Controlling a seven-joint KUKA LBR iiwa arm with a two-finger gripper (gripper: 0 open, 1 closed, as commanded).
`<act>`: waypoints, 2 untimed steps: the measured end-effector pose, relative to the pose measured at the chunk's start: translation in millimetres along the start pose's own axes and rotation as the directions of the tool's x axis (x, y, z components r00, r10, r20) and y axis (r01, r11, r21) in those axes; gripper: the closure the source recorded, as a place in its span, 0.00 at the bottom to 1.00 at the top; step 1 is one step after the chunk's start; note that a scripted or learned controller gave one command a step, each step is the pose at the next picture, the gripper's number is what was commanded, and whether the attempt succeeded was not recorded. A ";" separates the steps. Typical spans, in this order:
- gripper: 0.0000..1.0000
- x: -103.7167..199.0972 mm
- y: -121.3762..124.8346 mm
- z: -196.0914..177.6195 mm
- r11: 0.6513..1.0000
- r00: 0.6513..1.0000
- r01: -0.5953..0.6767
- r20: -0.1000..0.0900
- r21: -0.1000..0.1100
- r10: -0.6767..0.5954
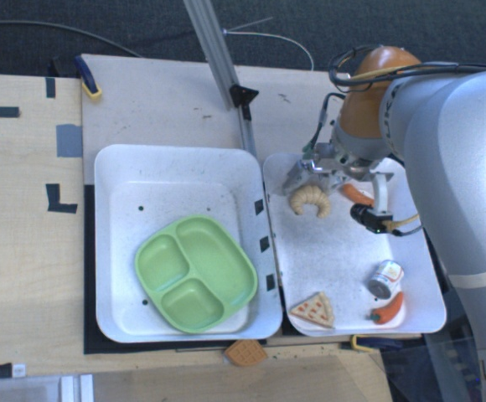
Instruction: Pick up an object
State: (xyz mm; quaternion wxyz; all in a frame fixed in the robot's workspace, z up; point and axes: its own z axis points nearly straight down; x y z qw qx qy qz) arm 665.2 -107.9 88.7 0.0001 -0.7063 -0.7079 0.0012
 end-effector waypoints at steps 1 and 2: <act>1.00 0.5 0.1 -10.3 1.000 1.000 0.001 0.001 0.000 -0.001; 1.00 10.0 0.0 -69.0 1.000 1.000 0.000 -0.001 -0.007 0.000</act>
